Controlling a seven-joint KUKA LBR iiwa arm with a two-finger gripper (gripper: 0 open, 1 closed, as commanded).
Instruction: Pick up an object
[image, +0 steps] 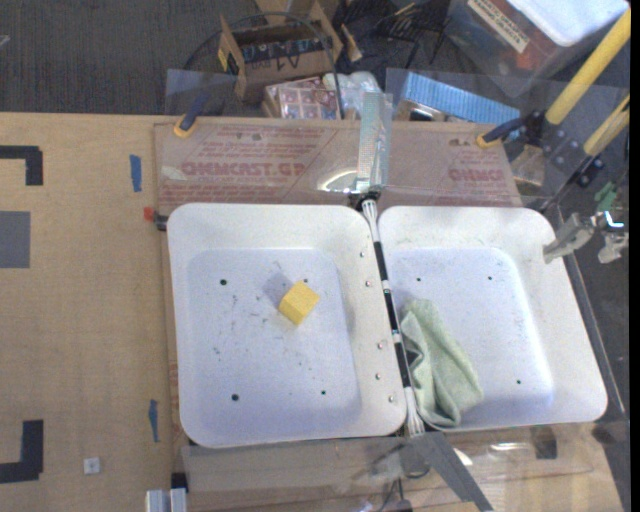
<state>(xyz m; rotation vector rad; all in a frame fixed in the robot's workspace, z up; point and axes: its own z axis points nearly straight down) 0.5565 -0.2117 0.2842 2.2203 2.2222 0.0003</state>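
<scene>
A small yellow block (298, 302) lies near the middle of the left bin (200, 400). A crumpled pale green cloth (438, 362) rests in the right bin (540, 390), against its left wall and front edge. My gripper (592, 245) hangs at the far right, over the right bin's outer rim and well away from both objects. Its two pale fingers (568, 240) stand apart with nothing between them.
A metal strip (372, 140) and a cable run along the divide between the bins. Cardboard sheets lie behind the bins, held by orange clamps (186, 125). Yellow poles (590, 65) and clutter stand at the back right. A wooden bench top spreads to the left.
</scene>
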